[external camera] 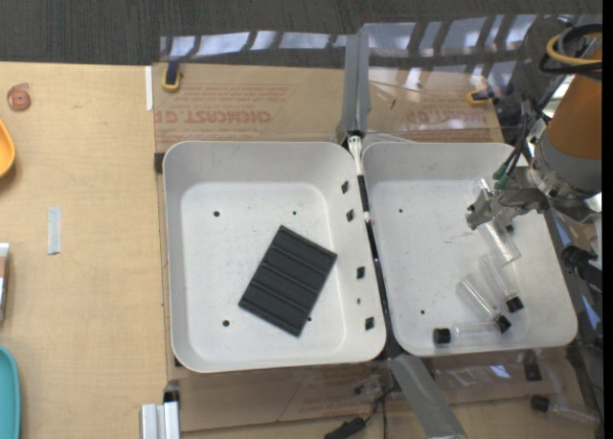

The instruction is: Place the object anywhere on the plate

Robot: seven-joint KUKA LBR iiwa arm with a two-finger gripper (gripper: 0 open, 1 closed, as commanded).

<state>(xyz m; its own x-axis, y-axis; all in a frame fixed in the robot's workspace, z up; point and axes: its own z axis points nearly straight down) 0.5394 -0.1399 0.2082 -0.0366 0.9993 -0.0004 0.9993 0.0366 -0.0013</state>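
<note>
Setting: dark carpet across the top of the frame, a tan bench [77,236] at left, brown cardboard [249,106] under and behind two shallow white bins.
Plate: a dark ribbed rectangular slab [288,280] lies tilted on the floor of the left bin [182,265], in the lower middle of the frame, touching nothing else.
Object: clear plastic pieces [484,279] with small black ends lie in the lower right part of the right bin [412,236]. They are see-through against the white floor, so their outline and exact number are hard to make out.
Black bits: three small dark caps show near the right bin's lower edge.
Count: two bins, one dark slab, one arm.
Claw: the gripper [498,207] hangs over the right bin's upper right part, just above the clear pieces. Glare and clutter blur it; I cannot tell how it is set or whether it touches anything.
Arm: grey with an orange band [579,121], cut off at the right edge of the frame.
Cut off: orange and teal shapes at the left edge.
</note>
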